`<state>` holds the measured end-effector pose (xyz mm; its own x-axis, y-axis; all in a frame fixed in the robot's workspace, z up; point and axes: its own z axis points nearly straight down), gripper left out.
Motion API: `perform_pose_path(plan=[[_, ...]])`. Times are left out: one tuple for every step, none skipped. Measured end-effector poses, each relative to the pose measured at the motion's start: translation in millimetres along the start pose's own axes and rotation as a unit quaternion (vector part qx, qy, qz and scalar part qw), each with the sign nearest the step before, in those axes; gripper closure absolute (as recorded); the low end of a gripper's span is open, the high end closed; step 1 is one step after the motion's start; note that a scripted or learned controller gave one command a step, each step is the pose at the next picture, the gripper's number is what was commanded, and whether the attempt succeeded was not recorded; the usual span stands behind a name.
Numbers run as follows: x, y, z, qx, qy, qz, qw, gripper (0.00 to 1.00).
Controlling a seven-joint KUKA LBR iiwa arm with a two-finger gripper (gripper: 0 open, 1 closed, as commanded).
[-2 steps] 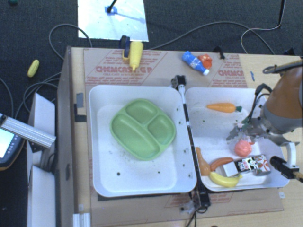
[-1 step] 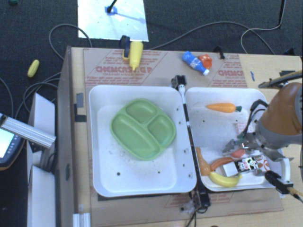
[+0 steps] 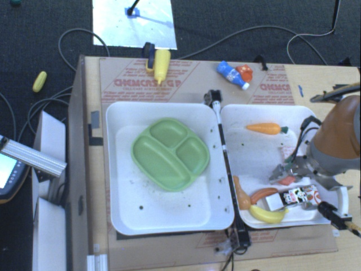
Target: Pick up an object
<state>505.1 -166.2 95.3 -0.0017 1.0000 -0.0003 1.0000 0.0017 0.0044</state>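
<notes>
The right bin (image 3: 254, 114) holds an orange carrot (image 3: 265, 129) near its far side. Along its near side lie a yellow banana (image 3: 268, 214), an orange-red curved piece (image 3: 263, 194), an orange stick (image 3: 241, 192), a small white block (image 3: 273, 201) and a black-and-white patterned box (image 3: 302, 196). My gripper (image 3: 283, 174) is low in this bin, right of centre, just above the near cluster. A small red thing (image 3: 289, 180) peeks out directly beneath it. The arm's orange band (image 3: 341, 134) hides the bin's right part.
A green divided plate (image 3: 169, 154) fills the middle of the left bin (image 3: 121, 208). On the bench behind the bins lie a yellow bottle (image 3: 161, 64) and a blue bottle (image 3: 231, 74). A black rail (image 3: 223, 151) separates the bins.
</notes>
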Motion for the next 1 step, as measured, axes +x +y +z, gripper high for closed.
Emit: perform_pose_path(plan=[[32.5,68.0,-57.2,0.000,0.000,-0.001,1.0000,1.00]])
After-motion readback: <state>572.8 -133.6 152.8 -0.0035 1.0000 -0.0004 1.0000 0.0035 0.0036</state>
